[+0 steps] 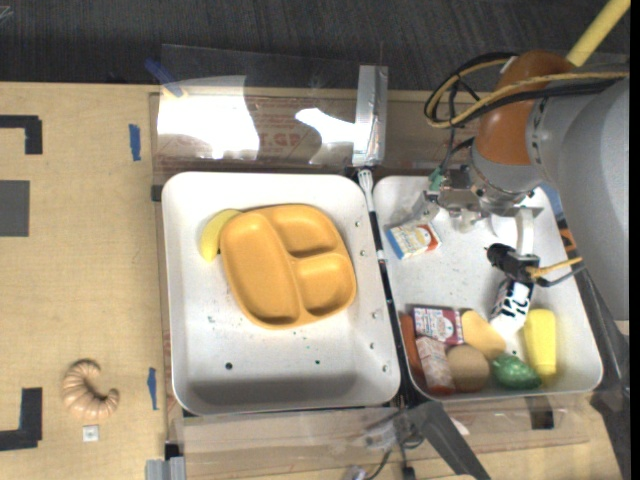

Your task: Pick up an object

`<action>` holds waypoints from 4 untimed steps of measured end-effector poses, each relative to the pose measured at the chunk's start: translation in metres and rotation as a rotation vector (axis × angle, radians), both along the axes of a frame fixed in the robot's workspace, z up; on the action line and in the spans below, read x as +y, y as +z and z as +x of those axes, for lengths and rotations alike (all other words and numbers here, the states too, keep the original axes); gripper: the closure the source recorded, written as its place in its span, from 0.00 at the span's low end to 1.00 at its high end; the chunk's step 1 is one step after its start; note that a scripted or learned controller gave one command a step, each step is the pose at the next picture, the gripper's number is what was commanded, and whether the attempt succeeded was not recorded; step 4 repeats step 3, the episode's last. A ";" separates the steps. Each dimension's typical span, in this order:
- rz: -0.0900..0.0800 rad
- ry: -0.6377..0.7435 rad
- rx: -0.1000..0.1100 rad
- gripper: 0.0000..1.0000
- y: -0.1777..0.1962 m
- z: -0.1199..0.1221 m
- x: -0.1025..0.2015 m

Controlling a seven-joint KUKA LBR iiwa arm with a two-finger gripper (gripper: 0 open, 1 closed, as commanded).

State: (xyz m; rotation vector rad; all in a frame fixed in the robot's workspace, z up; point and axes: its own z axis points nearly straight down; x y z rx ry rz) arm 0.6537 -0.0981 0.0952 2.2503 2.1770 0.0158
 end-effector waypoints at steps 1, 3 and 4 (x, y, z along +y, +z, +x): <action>0.000 0.000 0.000 0.00 0.000 0.000 0.000; 0.000 0.000 0.000 0.00 0.000 0.000 0.000; 0.000 0.000 0.000 0.00 0.000 0.000 0.000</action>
